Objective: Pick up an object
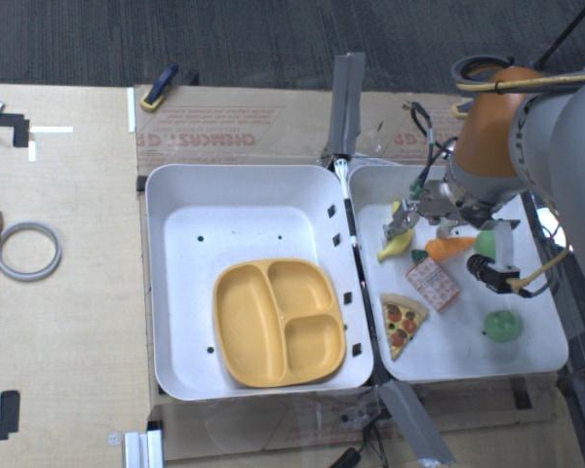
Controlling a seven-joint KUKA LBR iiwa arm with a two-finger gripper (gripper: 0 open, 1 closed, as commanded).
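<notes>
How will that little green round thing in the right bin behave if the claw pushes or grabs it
The green round thing looks ball-like, so a push would probably send it rolling until it meets the right bin wall. Its curved sides may slip out of a pinch unless it is squeezed across the middle. It looks like small toy food, so probably light.

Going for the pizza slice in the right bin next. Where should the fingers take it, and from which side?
Probably straight down from above. The pizza slice lies flat on the right bin floor, crust toward the red-and-white packet, tip toward the near wall. Close across the two long edges around mid-length, where it looks narrow enough; it lies close to the left wall, so watch finger room.
</notes>
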